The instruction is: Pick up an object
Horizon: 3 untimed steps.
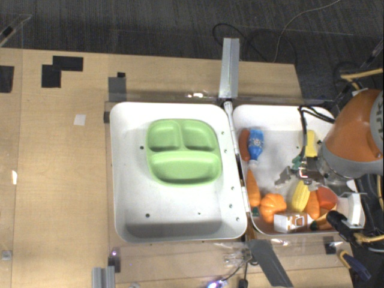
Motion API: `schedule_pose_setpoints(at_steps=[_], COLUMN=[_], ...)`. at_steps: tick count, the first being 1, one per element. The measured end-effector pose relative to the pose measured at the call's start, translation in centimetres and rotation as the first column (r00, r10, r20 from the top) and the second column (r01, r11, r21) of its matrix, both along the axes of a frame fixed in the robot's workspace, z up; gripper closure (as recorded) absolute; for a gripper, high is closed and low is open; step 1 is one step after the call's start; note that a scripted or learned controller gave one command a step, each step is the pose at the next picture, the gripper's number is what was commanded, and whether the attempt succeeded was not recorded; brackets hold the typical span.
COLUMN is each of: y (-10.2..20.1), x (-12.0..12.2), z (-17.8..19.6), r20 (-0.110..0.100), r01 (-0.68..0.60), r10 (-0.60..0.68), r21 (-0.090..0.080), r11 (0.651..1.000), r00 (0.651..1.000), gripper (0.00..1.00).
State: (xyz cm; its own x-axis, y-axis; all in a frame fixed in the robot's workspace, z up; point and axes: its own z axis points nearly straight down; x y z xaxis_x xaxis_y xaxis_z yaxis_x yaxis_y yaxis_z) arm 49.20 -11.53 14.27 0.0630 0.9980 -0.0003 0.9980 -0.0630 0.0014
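Nearest the camera, at the 6 o'clock edge of the right bin (270,114), sits a small white box (289,222) with an orange pumpkin-shaped toy (272,203) just at its 11 o'clock. Yellow corn cob (299,195) lies at 3 o'clock of the pumpkin, with an orange-red piece (324,198) further toward 3. Carrot (252,188) runs along the bin's 9 o'clock wall, below a reddish sausage-like piece (243,144) and a blue-and-white bottle (255,144), side by side near the bin's 10 o'clock corner. Yellow stick-like item (309,143) stands toward 2 o'clock.

Arm with orange band (355,132) comes in from 3 o'clock. Hand (302,174) is low in the right bin, right above the corn's top end; whether the fingers are open or closed, can't tell, too small and cluttered. Nothing visibly held between them.

Left bin (129,167) holds a green divided plate (182,150), roughly centre, slightly toward 12 o'clock. Both bins rest on the wooden counter (54,179). Grey metal post (229,68) stands at 12 o'clock between the bins. Black markers (60,69) sit on the counter at 10 o'clock.
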Motion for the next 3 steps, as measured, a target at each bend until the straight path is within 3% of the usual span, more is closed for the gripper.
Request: schedule_pose_setpoints(at_steps=[1, 2, 3], y=[-6.6, -6.4, 3.9], x=[2.7, 3.0, 4.7], z=[-5.2, -4.0, 5.5], r20=[0.006, 0.011, 0.005], r01=[-0.213, -0.214, -0.284], r10=[0.213, 0.214, 0.284], r21=[-0.003, -0.001, -0.001], r11=[0.977, 0.977, 0.959], r00=[0.977, 0.977, 0.959], gripper=[0.00, 1.00, 1.00])
